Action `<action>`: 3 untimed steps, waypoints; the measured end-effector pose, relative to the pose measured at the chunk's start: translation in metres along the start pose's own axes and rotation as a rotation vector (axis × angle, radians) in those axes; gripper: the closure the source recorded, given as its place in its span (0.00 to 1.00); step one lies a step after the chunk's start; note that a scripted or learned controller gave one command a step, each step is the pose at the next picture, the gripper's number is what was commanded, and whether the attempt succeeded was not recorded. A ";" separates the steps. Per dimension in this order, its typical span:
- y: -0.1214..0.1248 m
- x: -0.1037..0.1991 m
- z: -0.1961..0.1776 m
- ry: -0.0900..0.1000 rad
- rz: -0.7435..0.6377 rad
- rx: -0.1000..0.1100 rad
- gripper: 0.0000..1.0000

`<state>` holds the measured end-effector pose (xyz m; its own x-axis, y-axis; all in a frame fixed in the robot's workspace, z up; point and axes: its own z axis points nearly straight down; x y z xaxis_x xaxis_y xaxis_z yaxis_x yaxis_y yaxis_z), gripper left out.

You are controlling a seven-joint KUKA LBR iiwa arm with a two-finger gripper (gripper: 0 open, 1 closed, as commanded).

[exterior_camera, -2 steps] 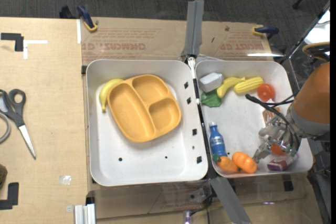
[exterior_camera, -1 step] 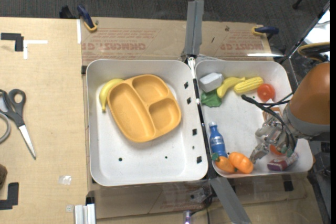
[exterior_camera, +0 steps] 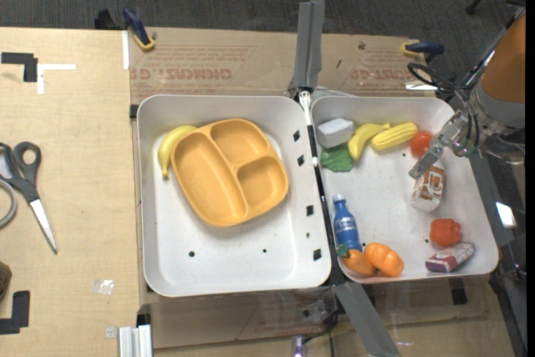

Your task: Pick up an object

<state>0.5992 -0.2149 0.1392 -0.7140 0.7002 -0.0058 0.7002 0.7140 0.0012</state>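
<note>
The tool (exterior_camera: 436, 148) is seen low over the right white bin (exterior_camera: 393, 209), near its far right side. Whether anything is gripped cannot be told. A white and brown packet (exterior_camera: 427, 186) is found just beneath it, a red tomato-like ball (exterior_camera: 420, 143) just beside it.

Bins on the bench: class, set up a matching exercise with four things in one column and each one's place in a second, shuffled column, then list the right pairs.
Things:
1. orange divided plate
2. blue bottle
3. corn cob
4. scissors

Places:
A. right bin, far side
B. on the wooden bench, left of the bins
C. left bin
D. right bin, along its left wall

Pairs: 1-C, 2-D, 3-A, 4-B
</note>
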 end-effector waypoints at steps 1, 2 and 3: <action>-0.025 0.016 0.046 0.002 -0.016 0.001 0.00; -0.037 0.052 0.047 0.004 0.028 0.002 0.00; -0.037 0.051 0.037 0.001 0.025 0.001 1.00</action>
<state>0.5369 -0.2051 0.1019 -0.6960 0.7180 -0.0052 0.7180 0.6960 0.0001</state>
